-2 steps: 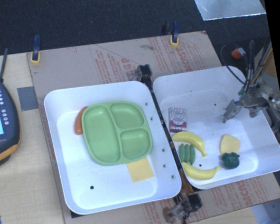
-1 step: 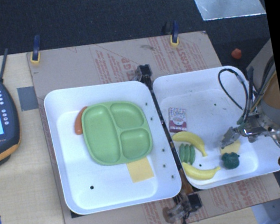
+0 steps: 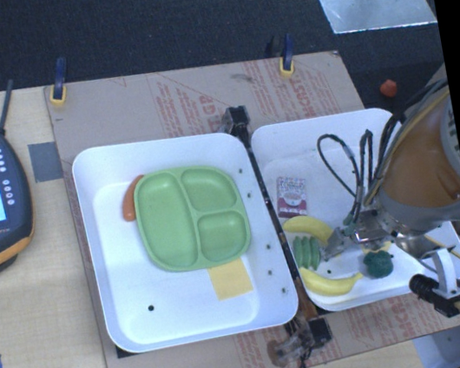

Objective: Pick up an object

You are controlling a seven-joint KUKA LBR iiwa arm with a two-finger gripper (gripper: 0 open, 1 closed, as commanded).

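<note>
Two white bins point(image 3: 193, 326) sit on brown cardboard point(image 3: 197, 96).

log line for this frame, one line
arm: low over right bin | gripper: beside green object and bananas | grasp: unconfirmed | left bin: green plate, yellow square
</note>
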